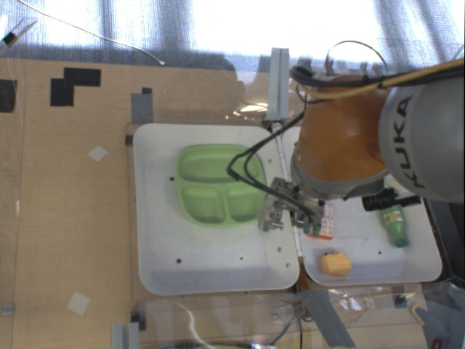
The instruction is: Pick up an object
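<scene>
**At the seam between the two bins, the gripper hangs low**

Over the inner rims where the left bin point(211, 271) and the right bin point(378, 271) meet, the gripper point(278, 215) sits at the end of the grey and orange arm point(341, 144), which reaches in from the view's right. Whether the gripper is open or closed cannot be told from this angle. Nothing can be seen held in it.

Just beside the gripper, toward the view's left, a green divided plate point(218, 184) lies flat in the left bin. Its nearest edge is close to the gripper, but whether the two touch is unclear.

On the gripper's other side, in the right bin, a small red-and-white packet point(325, 224) lies very near, partly under the wrist. Below the gripper and to the view's right, a yellow block point(336, 264) rests near that bin's front wall, apart from the packet. Farther from the gripper on the same side, a green bottle point(394, 225) lies on its side, well apart from the yellow block.

Both bins stand on the pale wooden table point(65, 217). Far from the gripper, at the view's upper left, black square marks point(76, 82) show on the table's surface. Above the gripper, a grey upright post point(279, 86) stands at the back of the seam between the bins.
</scene>
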Controlling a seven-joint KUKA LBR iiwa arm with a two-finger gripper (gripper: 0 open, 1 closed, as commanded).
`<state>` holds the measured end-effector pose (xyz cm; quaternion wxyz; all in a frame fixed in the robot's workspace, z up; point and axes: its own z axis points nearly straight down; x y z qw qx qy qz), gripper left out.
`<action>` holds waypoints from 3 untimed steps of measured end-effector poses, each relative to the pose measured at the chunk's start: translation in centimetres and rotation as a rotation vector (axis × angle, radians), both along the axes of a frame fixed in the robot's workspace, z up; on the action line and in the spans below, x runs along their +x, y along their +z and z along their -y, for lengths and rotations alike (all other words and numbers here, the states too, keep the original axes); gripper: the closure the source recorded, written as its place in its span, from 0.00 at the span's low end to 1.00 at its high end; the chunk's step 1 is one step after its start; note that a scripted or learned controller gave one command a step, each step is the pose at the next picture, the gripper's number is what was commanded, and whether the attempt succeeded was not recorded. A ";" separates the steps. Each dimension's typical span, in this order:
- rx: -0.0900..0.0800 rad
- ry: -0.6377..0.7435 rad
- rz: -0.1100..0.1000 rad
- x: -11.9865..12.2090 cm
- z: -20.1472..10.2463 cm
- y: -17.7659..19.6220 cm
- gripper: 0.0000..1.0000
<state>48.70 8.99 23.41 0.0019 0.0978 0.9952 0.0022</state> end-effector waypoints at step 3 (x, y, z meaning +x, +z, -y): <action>0.001 -0.710 -0.002 0.2 -13.7 -0.2 1.00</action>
